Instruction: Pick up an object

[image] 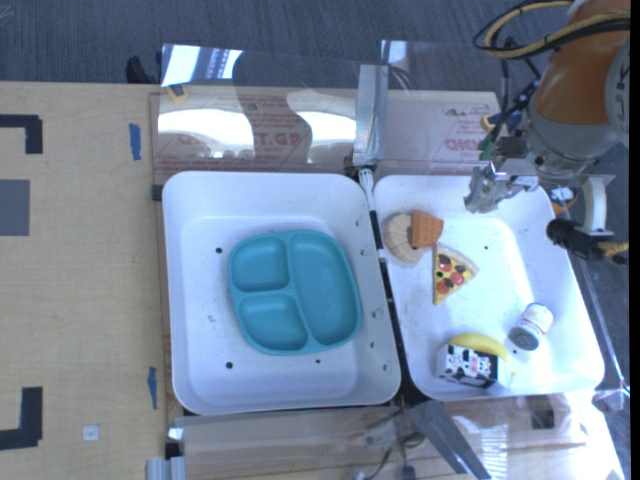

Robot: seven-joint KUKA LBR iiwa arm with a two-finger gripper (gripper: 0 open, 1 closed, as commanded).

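Observation:
The right bin (pixel 560 368) holds several small items. An orange wedge (pixel 425 229) leans on a round beige biscuit (pixel 403 238) at the bin's back left. A toy pizza slice (pixel 450 273) lies just in front of them. A small white jar (pixel 533 324) sits at the right, and a yellow banana (pixel 476 343) rests against a black-and-white box (pixel 468 366) at the front. My gripper (pixel 483 194) hangs above the bin's back edge, right of the orange wedge, with nothing seen between its fingers.
The left bin (pixel 190 298) carries a teal three-compartment plate (pixel 293 291). A clear plastic wall (pixel 300 118) stands behind both bins. Yellow and black cables (pixel 530 23) loop above the arm at the upper right.

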